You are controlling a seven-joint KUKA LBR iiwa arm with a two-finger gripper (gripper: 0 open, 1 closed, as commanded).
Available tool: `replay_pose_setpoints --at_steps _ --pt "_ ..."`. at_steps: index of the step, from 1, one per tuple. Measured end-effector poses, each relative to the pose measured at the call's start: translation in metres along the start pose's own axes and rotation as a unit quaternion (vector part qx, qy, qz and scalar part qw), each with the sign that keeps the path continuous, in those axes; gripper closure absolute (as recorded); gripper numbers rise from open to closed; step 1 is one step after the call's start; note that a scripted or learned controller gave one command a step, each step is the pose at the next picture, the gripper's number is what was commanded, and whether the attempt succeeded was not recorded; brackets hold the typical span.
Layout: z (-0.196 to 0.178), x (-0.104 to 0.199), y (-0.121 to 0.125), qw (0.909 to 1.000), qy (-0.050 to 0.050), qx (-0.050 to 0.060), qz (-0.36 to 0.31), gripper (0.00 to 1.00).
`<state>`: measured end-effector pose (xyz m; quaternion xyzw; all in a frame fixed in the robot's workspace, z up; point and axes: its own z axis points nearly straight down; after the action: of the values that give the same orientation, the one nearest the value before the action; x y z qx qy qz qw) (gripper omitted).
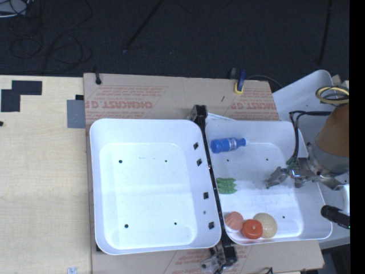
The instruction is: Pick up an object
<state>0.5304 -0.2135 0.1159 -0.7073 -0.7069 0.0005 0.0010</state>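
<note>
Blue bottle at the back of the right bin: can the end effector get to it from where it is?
Probably yes. The blue bottle lies alone, with bare bin floor between it and the end effector.

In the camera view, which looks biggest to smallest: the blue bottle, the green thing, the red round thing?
1. Blue bottle, clearly the longest.
2. Green object and red round object look about alike; I would not rank them.

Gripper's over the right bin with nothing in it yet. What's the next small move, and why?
Probably ease the gripper toward the camera view's left and down onto the green object. It lies alone on the floor of the right bin, roughly level with the gripper, whereas the red, pink and tan pieces crowd the near corner, and the blue bottle sits farther off.
</note>
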Motion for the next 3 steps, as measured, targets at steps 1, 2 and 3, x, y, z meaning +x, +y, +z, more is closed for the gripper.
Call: replay_pose_setpoints --at_steps 1,2,3 --pt "0.0 0.0 0.0 1.0 0.0 0.0 0.0 0.0" --pt "0.0 0.0 0.0 1.0 0.0 0.0 0.0 0.0" --pt "0.0 0.0 0.0 1.0 0.0 0.0 0.0 0.0"
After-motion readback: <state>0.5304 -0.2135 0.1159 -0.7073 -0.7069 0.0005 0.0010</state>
